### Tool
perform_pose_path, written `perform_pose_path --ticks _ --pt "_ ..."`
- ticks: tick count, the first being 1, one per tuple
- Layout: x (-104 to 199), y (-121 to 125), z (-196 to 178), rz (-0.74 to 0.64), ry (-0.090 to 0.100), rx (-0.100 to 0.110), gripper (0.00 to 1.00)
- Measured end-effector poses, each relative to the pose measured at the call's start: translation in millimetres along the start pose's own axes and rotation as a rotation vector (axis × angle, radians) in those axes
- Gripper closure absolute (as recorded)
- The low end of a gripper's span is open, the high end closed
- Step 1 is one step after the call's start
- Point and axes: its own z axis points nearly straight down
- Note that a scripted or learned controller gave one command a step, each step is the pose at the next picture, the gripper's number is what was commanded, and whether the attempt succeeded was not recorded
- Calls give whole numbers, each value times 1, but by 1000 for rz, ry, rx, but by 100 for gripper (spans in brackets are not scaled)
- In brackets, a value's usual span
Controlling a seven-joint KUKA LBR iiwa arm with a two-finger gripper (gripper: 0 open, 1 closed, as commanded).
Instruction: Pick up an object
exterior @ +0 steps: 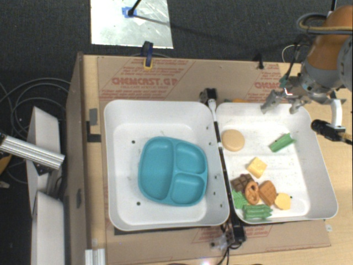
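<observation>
The worktop [165,73] carries two white bins side by side. The left bin [121,142] has a blue plate [172,171] in it, with three little sections. The plate lies flat near the middle of that bin.

The right bin [314,164] holds the play food. A round tan cookie [233,140] lies near the bin's left wall. A green stick [281,142] lies tilted, well apart from the cookie, toward the right. A yellow cube [256,167] sits between them and a bit closer to the camera. At the near end there is a small heap: a brown piece [240,181], a pretzel [252,192], a round waffle [268,192], an orange bit [283,201] and a green bean pod [256,211]. They touch or sit just beside each other (it is hard to tell which ones really touch).

The grey arm [328,43] comes in from the right. Its hand [282,104] hangs over the far edge of the right bin. The two fingers [269,102] are spread apart, with nothing between them. The hand is well apart from all the food.
</observation>
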Motion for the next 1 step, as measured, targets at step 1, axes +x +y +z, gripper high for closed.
perform_pose_path --ticks 1 --pt "-36 -46 106 4 -1 1 0"
